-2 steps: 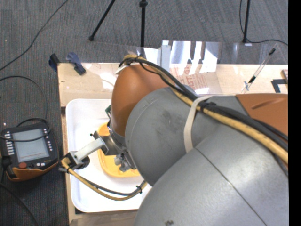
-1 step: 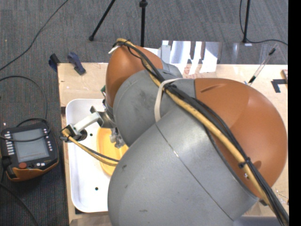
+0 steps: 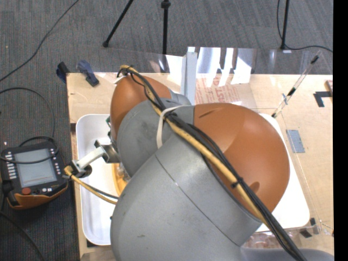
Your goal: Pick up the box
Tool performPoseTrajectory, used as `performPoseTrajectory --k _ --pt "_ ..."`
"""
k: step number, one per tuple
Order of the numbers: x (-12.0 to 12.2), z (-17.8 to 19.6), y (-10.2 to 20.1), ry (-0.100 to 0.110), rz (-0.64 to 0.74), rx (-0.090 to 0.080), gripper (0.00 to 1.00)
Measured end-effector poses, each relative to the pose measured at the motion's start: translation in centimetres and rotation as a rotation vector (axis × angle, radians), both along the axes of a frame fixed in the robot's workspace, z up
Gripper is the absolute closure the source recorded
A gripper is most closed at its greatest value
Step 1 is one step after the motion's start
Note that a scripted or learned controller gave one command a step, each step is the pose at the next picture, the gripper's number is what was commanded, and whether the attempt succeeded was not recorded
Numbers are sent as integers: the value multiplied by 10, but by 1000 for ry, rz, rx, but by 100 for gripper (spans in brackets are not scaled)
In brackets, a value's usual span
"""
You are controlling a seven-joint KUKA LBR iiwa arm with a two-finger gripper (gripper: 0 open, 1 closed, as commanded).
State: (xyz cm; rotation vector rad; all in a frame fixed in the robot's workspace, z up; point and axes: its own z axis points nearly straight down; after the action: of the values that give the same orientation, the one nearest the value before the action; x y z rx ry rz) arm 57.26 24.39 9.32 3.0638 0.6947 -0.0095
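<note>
My grey and orange arm [image 3: 206,167] reaches in from the lower right and covers most of both bins. Its wrist end [image 3: 113,148] points down into the left white bin [image 3: 89,211], and the gripper sits under it, hidden by the arm's body. A white bracket [image 3: 93,156] with a yellow cable juts out to the left of the wrist. A thin yellow-orange sliver [image 3: 117,179] shows on the bin floor at the arm's edge; I cannot tell whether it is the box.
A corner of the right bin [image 3: 296,213] shows at the lower right. A teach pendant [image 3: 32,170] lies on the floor left of the bench. A blue clamp [image 3: 87,72] sits at the bench's back left corner. Tripod legs [image 3: 163,15] stand behind.
</note>
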Motion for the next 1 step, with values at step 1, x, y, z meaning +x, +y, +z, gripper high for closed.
performPoseTrajectory --k 1 --pt "37 99 0 -3 32 0 100"
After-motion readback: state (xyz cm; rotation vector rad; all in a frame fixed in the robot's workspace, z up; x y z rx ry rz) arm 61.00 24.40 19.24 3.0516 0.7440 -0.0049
